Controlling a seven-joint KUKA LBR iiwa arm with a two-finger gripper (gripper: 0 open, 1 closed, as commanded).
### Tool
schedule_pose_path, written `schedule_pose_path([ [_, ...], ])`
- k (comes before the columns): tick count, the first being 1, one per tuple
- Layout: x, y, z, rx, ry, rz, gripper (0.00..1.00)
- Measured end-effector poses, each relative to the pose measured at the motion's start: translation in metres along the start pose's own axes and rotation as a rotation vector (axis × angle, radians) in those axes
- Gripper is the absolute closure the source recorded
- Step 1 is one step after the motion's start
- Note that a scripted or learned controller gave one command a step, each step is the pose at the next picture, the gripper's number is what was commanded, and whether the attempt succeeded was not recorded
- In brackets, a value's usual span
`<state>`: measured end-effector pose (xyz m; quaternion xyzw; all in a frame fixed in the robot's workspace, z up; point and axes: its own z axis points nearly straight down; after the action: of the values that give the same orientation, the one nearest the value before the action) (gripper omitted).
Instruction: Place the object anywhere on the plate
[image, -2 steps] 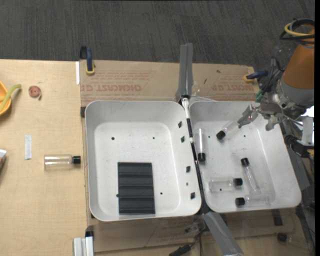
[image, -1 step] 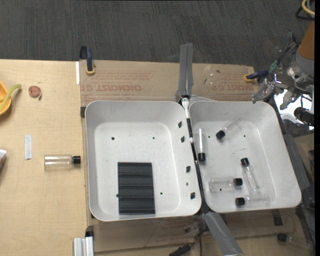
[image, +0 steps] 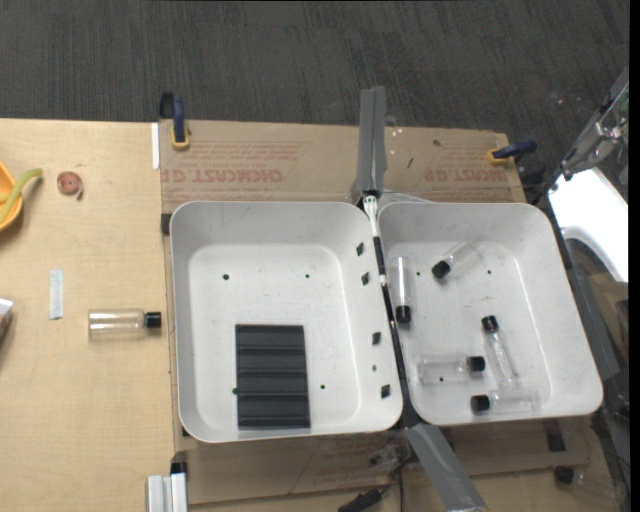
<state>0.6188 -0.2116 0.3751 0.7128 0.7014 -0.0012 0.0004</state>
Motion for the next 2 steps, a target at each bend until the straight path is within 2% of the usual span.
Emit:
schedule_pose_path([
  [1,0.085,-0.001,-0.026,0.002,0.000,0.303,0.00],
  [2,0.004,-0.058,-0.066,0.002,0.000,0.335,0.00],
])
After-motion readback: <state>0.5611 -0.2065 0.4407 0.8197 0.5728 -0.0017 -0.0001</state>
